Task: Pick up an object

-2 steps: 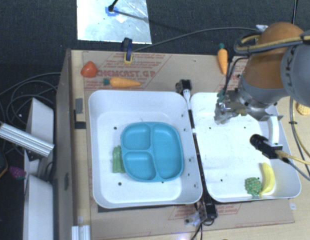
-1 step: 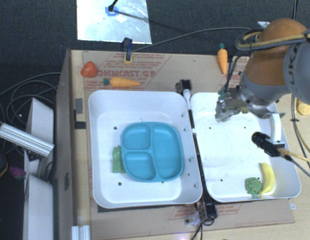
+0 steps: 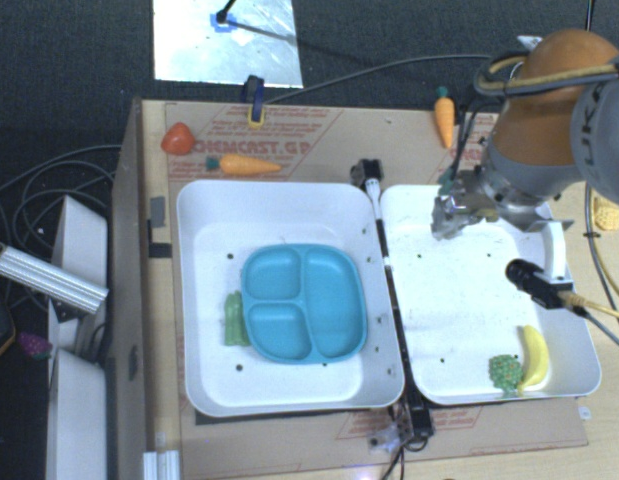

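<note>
- Pincer [image 3: 451, 216]: over the right bin's [image 3: 459, 368] upper left; finger state cannot be told.
- Banana [image 3: 534, 356] and broccoli [image 3: 505, 371]: touching, well below-right of the pincer.
- Blue plate [image 3: 302, 303]: lower left of the pincer, left bin [image 3: 279, 203].

Dark carpet [image 3: 69, 58] covers the floor around the bench. A shiny silver sheet [image 3: 227, 28] lies on it at the top, marked with a small blue patch. Black cables [image 3: 34, 183] loop across the floor at the left — near them stand white panels [image 3: 74, 298] and a ribbed metal bar [image 3: 44, 273]. The brown cardboard bench top [image 3: 289, 133] carries red printed lettering, under even light.
</note>
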Available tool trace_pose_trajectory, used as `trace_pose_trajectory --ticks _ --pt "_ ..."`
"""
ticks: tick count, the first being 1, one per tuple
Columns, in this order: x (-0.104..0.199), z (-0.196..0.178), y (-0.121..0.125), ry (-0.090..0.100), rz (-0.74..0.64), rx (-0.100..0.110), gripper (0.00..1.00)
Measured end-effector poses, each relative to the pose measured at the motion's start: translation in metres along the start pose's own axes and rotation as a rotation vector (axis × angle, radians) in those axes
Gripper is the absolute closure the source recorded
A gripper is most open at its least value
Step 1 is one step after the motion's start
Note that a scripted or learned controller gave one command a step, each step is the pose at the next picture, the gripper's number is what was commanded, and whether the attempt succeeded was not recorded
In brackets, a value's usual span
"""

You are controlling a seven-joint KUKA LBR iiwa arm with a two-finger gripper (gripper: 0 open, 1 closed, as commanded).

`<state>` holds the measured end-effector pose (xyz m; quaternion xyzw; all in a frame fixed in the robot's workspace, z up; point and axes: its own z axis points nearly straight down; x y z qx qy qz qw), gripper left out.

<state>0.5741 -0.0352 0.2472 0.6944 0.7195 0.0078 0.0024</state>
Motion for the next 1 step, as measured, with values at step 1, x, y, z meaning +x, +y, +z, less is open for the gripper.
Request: trace_pose_trajectory --ticks 1 --pt "0.001 -0.0104 0.001 0.001 -0.006 -0.002 1.0"
